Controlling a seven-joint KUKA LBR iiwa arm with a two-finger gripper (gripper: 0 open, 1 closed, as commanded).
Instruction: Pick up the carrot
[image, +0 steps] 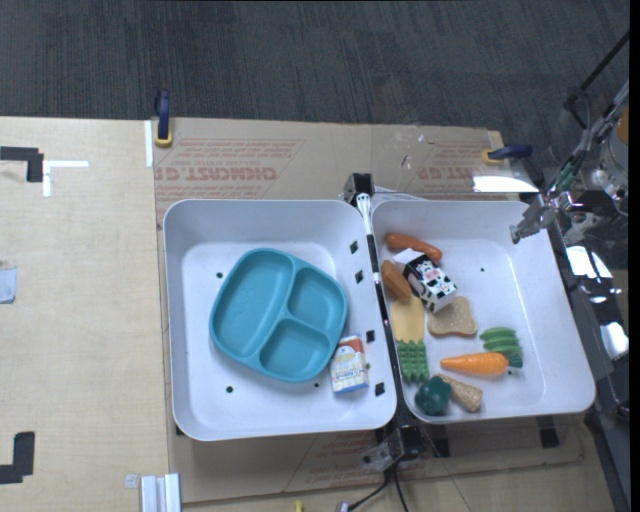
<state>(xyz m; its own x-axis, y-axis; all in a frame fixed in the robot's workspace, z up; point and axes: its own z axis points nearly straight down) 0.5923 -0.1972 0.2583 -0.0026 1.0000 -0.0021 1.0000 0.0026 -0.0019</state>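
Dark grey carpet runs behind a pale wooden counter (80, 300), on which a sheet of brown cardboard (330, 160) carries two shallow white bins side by side. At the far right edge, the gripper (528, 222) hangs just over the upper right corner of the right bin (560, 300); its metal parts are small and tangled against the arm's hardware, so I cannot tell how it stands or whether it has hold of anything.

Well apart from it, down and to the left, the carrot (476, 365) lies on its side on the floor of the right bin, near the front, its orange body pointing left and its green top at the right. A green pea pod (500, 340) lies just beside it, above. A slice of bread (452, 319) sits to the upper left of the carrot, and a black-and-white cow-pattern carton (430, 282) lies further up. A red sausage (414, 244) is near the back. A dark green broccoli piece (433, 397) sits at the front, by the bin's left wall.

The left bin (190, 330) holds a teal divided plate (277, 315) and a small carton (349, 366) at its lower right.
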